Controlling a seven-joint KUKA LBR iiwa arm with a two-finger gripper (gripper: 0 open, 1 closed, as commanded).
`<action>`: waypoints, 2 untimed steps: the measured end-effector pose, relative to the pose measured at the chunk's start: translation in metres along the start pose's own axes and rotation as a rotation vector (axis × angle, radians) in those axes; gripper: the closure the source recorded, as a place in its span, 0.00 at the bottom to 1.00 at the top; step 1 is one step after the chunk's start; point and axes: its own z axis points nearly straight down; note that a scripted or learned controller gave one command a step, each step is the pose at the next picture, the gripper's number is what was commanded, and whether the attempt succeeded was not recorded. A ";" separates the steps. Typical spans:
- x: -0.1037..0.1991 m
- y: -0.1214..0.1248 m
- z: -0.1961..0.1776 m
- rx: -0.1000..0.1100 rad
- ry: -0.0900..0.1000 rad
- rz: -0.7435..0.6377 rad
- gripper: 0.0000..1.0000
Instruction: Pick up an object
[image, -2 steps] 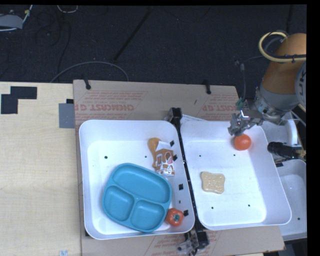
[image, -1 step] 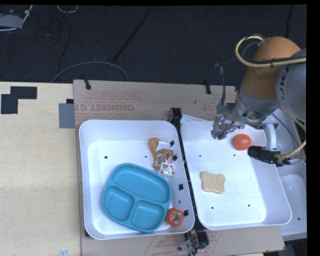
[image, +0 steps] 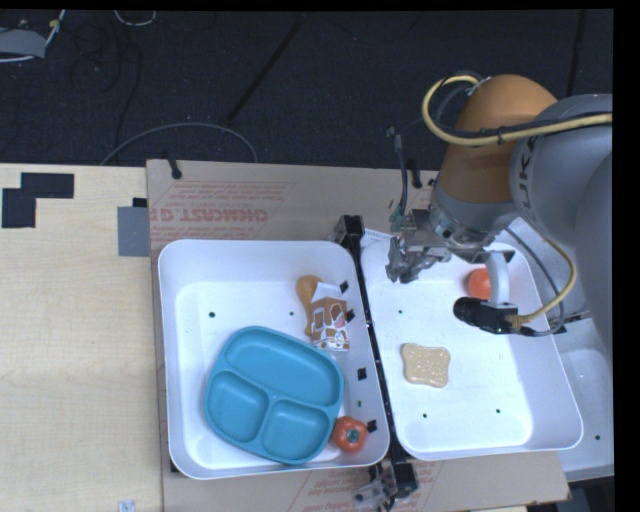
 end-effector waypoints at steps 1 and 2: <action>0.051 -0.009 -0.013 -0.001 -0.001 0.000 1.00; 0.101 -0.028 -0.022 0.001 -0.001 0.000 1.00</action>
